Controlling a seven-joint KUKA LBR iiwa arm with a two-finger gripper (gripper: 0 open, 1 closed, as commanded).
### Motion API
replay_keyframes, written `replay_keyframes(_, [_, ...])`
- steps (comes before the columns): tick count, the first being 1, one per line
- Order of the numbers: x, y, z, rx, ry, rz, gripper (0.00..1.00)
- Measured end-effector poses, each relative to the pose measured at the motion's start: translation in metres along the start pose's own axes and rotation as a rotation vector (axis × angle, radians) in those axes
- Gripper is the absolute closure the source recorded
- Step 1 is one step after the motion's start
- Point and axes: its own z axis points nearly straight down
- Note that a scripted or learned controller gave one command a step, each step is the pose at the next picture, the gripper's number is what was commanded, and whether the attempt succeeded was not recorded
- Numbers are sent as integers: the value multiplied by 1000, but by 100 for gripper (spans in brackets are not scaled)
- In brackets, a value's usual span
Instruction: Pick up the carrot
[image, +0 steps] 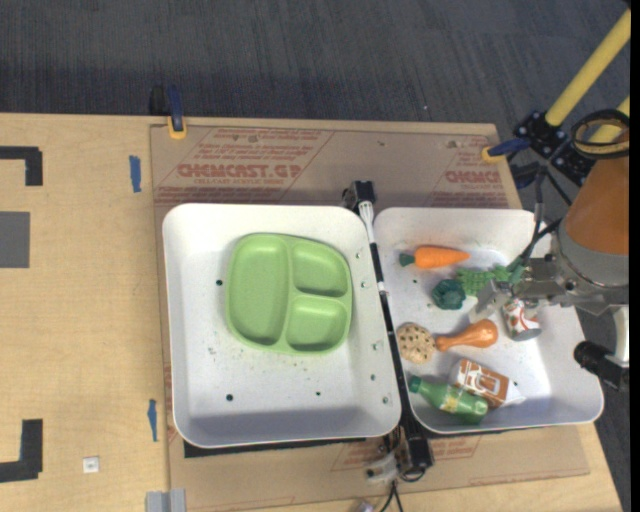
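Camera view puts the carrot (441, 257) in the right bin (575, 405), near its far edge: a short orange taper with a green stub at its left end, lying sideways. Near it, the gripper (510, 295) hovers over a leafy green toy (492, 277); its state is hard to judge, so I cannot tell. Red print on the cardboard sheet (320, 150) reads roughly "CHEMCAST".

Even, bright overhead light; soft shadows only, mild glare on white bins (190, 330). Slightly soft focus, no obvious edge distortion.
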Motion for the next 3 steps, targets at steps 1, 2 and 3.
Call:
replay_keyframes(1, [17,-33,96,-3,-1,-32,0])
replay_keyframes(2, [33,27,100,-12,-1,44,0])
replay_keyframes(3, [6,58,101,-9,3,351,0])
